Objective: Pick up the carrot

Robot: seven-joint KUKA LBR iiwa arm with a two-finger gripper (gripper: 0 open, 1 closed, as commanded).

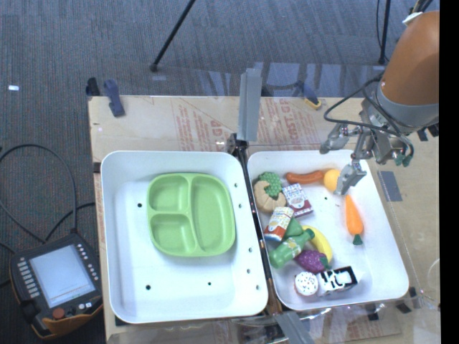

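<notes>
**Tool hangs over the right bin's upper edge, carrot lies just below it**

The tool [349, 180] sits at the upper right of the frame, over the top part of the right bin [387, 260]. Its grey finger [351, 175] points down beside a small yellow fruit [330, 180]; nothing shows between the fingers, and whether they are spread or closed I cannot tell from this slanted view.

The carrot [353, 218] lies on the bin floor just below the tool, near the bin's right wall, its green tip toward the bottom of the frame, apart from the other toys.

A second orange vegetable [308, 178] lies along the bin's upper edge, touching the yellow fruit. Left of the carrot a heap of toy food crowds the bin's left side, among it a banana [320, 242] and a purple grape bunch [311, 261].

In the left bin [122, 264] rests a green divided plate [191, 213].
</notes>
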